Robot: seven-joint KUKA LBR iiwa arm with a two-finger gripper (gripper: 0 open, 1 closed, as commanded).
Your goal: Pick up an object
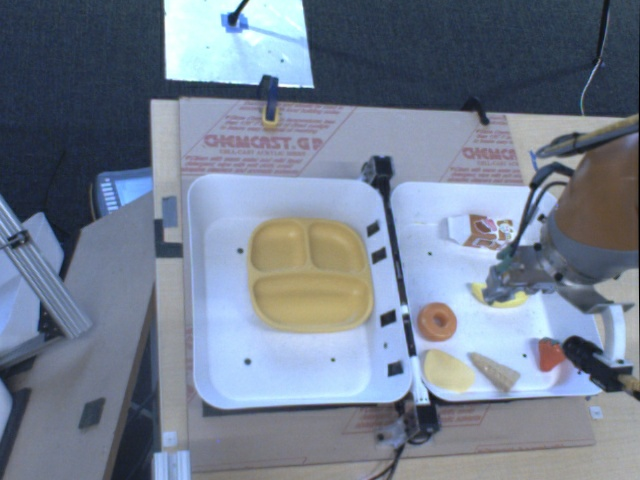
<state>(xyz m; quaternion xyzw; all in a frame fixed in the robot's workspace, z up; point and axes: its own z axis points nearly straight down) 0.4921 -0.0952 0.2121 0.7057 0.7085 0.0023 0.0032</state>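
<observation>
Claw (503, 286) sits low in the right bin (430, 208), upon a flat yellow piece (508, 299); its opening I cannot tell. Nearby lie a round orange ring (437, 321) and a tan wedge (495, 370).

"CHEMCAST" in red, repeated across brown masking paper on sheet (340, 138) under the bins; following letters, possibly "GP", unclear.
</observation>
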